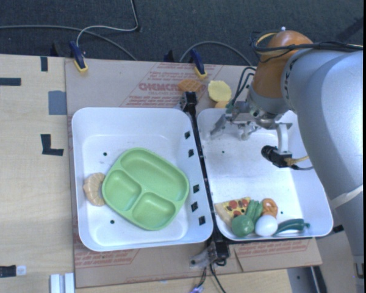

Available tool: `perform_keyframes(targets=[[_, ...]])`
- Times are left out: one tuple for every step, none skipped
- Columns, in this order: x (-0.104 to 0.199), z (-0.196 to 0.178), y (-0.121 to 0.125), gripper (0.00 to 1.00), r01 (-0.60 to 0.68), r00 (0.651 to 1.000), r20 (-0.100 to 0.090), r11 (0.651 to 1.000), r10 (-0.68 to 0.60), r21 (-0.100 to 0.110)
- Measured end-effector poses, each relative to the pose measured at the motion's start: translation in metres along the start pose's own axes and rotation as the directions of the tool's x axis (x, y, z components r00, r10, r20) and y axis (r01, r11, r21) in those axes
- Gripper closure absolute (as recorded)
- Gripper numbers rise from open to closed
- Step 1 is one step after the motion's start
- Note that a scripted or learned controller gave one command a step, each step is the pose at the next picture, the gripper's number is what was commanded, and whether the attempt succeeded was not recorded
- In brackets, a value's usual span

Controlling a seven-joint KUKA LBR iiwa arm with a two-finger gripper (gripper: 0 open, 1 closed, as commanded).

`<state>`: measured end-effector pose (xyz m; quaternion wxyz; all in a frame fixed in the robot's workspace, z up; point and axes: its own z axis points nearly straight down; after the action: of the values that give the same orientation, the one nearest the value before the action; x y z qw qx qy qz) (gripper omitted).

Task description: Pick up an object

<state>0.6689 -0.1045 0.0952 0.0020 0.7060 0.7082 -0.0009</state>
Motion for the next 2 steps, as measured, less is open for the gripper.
perform_keyframes(targets=[[0.001, 0.010, 0.000, 0.00, -0.001, 1.000, -0.002, 1.000, 0.001, 0.001], [0.001, -0.001, 0.000, 1.00, 0.000, 1.000, -0.001, 1.000, 0.000, 0.000]])
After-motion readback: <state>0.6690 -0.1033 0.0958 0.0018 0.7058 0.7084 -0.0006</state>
